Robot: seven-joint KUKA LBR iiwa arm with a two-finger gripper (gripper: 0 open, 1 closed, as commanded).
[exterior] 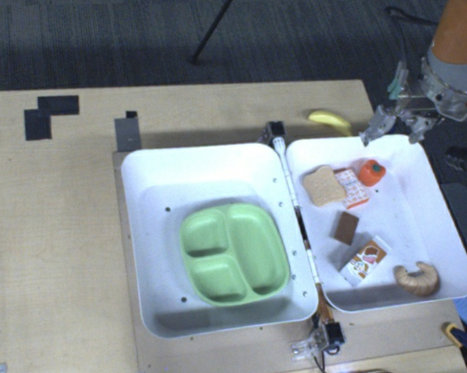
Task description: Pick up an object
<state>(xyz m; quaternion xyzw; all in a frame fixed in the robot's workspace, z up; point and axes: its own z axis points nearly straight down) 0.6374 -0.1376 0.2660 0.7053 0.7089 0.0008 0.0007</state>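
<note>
The claw (394, 124) hangs open and holds nothing, poised over the far rim of the right bin (445, 204). This looks like the approach step. Next it must descend on one item, perhaps the orange toy (370, 172) just inside that rim.

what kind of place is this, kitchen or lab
Most likely a robot lab, not a kitchen: a robot arm reaches over two white bins on a wooden bench, with toy food such as a croissant.
</note>
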